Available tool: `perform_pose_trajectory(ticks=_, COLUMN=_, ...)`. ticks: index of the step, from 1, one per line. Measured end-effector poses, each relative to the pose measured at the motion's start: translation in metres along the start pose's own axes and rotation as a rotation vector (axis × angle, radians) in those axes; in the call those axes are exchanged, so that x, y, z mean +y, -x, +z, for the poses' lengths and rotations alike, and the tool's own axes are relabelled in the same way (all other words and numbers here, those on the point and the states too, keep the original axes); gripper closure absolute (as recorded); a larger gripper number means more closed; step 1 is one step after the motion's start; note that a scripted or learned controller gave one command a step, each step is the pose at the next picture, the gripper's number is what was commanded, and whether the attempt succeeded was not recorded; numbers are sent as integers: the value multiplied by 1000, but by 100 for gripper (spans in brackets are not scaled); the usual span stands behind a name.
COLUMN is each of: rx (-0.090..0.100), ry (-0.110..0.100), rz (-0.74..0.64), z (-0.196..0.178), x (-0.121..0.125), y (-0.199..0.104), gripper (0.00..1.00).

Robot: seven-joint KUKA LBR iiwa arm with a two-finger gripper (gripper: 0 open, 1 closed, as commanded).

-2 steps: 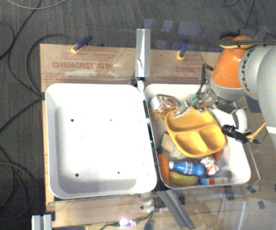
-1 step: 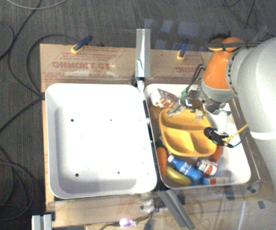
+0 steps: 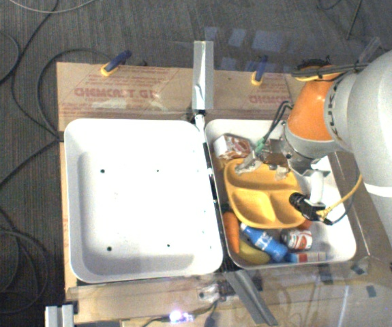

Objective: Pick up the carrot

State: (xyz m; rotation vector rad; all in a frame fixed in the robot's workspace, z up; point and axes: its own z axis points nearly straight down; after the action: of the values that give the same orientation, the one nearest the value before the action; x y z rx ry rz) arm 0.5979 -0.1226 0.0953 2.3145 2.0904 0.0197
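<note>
Your carrot (image 3: 232, 231) is lying along the right bin's (image 3: 345, 251) left wall, toward its front, tucked beside the yellow divided plate (image 3: 260, 199). The gripper (image 3: 270, 157) is hovering over the plate's back rim; you cannot tell its state. Descending here risks striking the plate, not the carrot.

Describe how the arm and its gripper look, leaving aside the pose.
The arm is bulky and rounded, pale grey, with a glossy orange band above the wrist. Below it sits a dark metallic gripper assembly. A yellow cable loops from a black fitting at the wrist, and thin dark wires run along the orange section.
</note>
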Motion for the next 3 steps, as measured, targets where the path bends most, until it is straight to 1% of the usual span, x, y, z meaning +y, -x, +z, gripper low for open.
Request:
perform_pose_trajectory(ticks=1, rx=-1, ry=37, rz=165, z=-11, x=-94, y=18, gripper=0)
perform_pose_trajectory(ticks=2, rx=-2, ry=44, rz=163, z=-21, x=-91, y=18, gripper=100)
perform_pose_trajectory(ticks=3, rx=-2, ry=43, rz=162, z=-21, x=-91, y=18, gripper=0)
